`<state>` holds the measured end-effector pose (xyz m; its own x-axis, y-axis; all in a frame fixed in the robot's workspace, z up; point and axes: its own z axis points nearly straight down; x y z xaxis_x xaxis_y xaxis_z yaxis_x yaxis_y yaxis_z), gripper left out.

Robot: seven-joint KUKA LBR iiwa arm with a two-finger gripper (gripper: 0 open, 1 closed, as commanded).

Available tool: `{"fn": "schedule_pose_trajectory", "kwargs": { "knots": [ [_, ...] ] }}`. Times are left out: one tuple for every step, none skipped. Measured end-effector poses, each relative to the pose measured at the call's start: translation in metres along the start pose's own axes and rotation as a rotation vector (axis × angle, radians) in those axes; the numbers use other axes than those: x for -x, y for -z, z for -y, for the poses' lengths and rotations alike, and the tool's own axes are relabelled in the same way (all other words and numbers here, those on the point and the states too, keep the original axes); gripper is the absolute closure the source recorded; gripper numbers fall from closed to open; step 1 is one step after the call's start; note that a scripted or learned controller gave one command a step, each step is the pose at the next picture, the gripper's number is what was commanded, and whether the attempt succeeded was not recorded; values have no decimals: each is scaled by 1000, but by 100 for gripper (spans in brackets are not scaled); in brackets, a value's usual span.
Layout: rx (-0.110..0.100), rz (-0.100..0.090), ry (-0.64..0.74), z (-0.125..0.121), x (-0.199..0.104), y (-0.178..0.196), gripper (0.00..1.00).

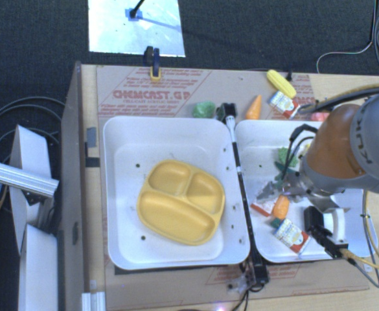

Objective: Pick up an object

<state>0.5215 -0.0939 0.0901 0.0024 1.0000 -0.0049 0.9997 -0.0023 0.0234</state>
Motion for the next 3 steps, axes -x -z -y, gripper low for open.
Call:
{"fn": "schedule_pose_trajectory", "kwargs": {
  "knots": [
    [-2, -5, 3, 8, 9, 1, 0],
    [1, -4, 5, 6, 10, 12, 100],
    [-11, -6, 13, -39, -39, 99, 100]
  ]
}}
